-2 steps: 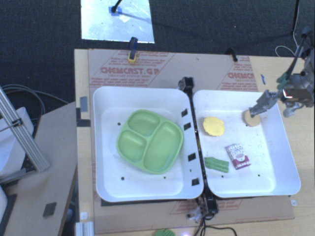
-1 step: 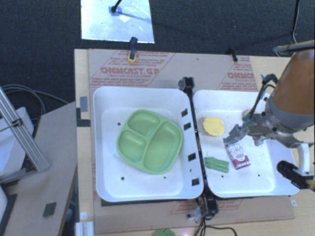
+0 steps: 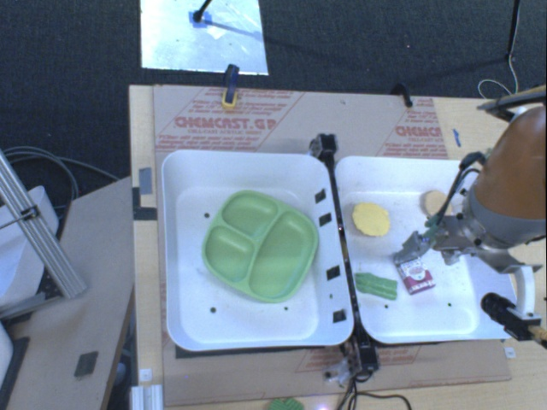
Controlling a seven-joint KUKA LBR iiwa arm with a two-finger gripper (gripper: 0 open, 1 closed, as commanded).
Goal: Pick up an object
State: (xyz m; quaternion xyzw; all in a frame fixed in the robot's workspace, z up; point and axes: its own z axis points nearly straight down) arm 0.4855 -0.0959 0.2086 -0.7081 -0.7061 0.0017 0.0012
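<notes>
Two shallow white bins sit side by side on the surface (image 3: pixel 256 114), which is covered with a printed brown sheet. The left bin (image 3: pixel 184 314) holds one light green divided plate (image 3: pixel 260 244) with three compartments, lying slightly turned near the bin's middle. The right bin (image 3: pixel 453 323) holds four loose things, one of each kind. One round yellow disc (image 3: pixel 371 219) lies flat in the upper left part of this bin. One pale tan rounded piece (image 3: pixel 432 202) lies to the right of the disc, near the bin's upper edge, partly behind the arm. One green elongated object (image 3: pixel 376 285), dark green and ridged like a pod or pickle, lies lower down near the divider between the bins, angled a little down to the right. One small red and white packet (image 3: pixel 415 276) with printing on its face lies just right of the green object, tilted. The grey arm with its orange band enters from the right of the frame, and the gripper (image 3: pixel 414 248) hangs low over the right bin, directly above the top edge of the red and white packet; whether its grip is loosened or clenched, and whether it touches the packet, cannot be told from this angle.
</notes>
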